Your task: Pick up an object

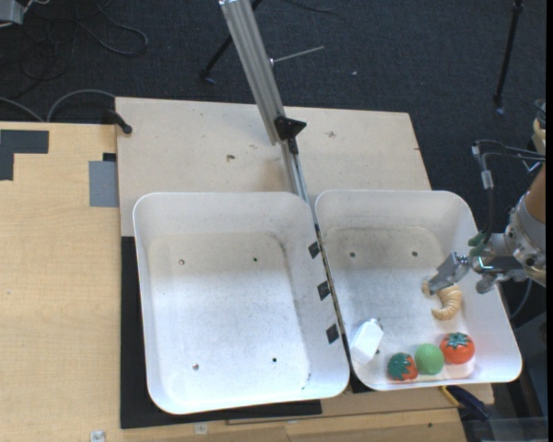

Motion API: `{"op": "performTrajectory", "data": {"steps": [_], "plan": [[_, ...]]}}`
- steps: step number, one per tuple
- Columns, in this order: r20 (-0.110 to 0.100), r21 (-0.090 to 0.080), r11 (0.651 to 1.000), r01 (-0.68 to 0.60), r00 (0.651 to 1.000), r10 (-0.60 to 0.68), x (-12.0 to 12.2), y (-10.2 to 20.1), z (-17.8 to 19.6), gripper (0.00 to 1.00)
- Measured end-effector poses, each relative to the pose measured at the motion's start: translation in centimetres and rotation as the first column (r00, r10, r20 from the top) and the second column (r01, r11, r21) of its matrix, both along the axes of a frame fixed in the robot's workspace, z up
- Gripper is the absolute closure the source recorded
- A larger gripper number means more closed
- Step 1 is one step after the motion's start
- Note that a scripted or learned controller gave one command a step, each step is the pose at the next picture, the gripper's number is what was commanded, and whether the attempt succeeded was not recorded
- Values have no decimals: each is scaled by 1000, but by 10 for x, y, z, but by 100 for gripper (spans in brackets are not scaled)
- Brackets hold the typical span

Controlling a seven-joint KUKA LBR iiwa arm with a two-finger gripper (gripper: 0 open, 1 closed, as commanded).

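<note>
My gripper (463, 277) hangs over the right side of the right bin (387, 212), reaching in from the right. It is open, its two fingers spread apart with nothing between them. Its left fingertip (440, 278) sits just above the upper end of a tan croissant-shaped piece (448, 303) that lies on the bin floor. Near the bin's front right corner lie a red tomato (458, 347), a green ball (429, 358) and a small red-and-green fruit (402, 366), close together in a row. A white block (367, 337) rests by the front left wall.
The left bin (221, 302) stands beside the right one, with black clips (321, 288) along their shared wall. A slanted aluminium bar (258, 72) rises behind the bins. Cables lie on the dark floor beyond the bench.
</note>
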State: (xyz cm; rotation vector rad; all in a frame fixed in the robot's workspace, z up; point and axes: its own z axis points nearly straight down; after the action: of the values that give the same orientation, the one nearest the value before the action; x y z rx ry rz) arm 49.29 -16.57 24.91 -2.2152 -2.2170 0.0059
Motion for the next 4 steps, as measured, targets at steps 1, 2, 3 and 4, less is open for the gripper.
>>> {"op": "performTrajectory", "data": {"steps": [1, 2, 3, 4], "plan": [[5, -2, 1000, 2, 1000, -2, 1, -1, 2, 0], [-1, 0, 1000, 2, 1000, -2, -4, -9, -56, 0], [0, 0, 1000, 1, 1000, -1, -3, -8, -100, 0], [-1, 1, 1000, 1, 1000, -1, -5, -7, -154, 0]]}}
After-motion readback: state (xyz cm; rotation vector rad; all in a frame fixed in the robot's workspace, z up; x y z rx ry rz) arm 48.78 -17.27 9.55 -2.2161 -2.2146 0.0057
